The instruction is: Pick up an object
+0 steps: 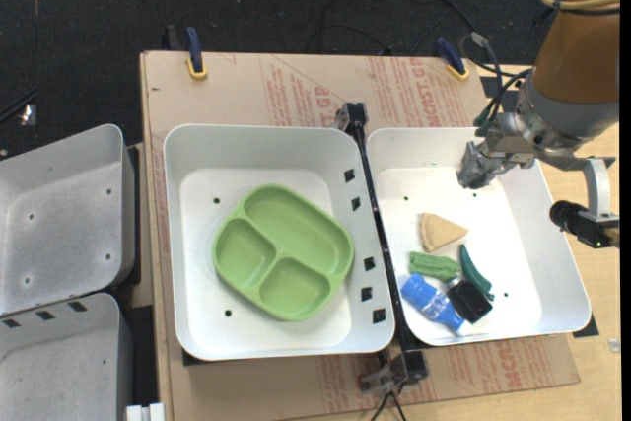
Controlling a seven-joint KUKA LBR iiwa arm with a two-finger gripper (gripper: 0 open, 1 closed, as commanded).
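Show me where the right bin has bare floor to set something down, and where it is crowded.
In the right bin, bare floor runs along the right wall, beside the tan wedge, and along the back near the pincer. The front-left corner is crowded: green piece, blue object, black-and-teal tool. The green tray fills most of the left bin.

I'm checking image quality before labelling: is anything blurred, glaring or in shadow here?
Camera view: even lighting, mild glare on the white bins; the end effector looks soft and slightly blurred; the green plate and small objects are sharp, with faint shadows.
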